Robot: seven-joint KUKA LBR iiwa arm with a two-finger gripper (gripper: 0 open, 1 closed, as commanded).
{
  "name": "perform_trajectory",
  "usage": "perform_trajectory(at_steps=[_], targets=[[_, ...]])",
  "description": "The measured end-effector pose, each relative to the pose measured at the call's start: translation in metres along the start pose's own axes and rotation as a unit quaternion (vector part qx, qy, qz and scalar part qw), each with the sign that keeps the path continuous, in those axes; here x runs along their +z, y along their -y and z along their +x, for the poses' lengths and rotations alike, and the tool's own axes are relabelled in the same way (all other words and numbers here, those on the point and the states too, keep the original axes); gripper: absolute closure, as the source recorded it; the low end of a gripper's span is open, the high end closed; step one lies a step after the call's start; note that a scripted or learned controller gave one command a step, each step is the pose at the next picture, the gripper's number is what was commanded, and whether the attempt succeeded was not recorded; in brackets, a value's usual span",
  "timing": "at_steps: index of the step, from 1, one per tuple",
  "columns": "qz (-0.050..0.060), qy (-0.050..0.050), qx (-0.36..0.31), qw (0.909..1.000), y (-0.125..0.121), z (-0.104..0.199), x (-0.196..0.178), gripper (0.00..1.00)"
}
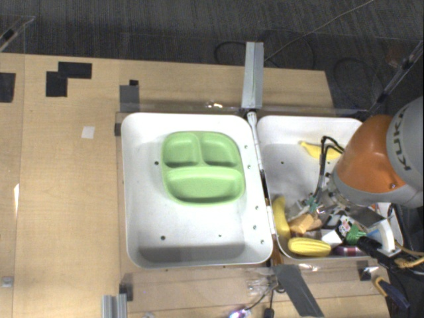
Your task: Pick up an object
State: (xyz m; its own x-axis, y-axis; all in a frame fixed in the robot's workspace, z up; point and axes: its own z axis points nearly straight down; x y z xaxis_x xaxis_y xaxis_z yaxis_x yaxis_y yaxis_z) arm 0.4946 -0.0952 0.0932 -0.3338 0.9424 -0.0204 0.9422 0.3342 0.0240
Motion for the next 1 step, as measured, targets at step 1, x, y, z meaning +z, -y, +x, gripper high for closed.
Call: perform_trajectory(at_steps=[1], targets=[[0.006, -0.006, 0.156, 0.9877, -0.0450, -0.0480, 0.0047, 0.00]])
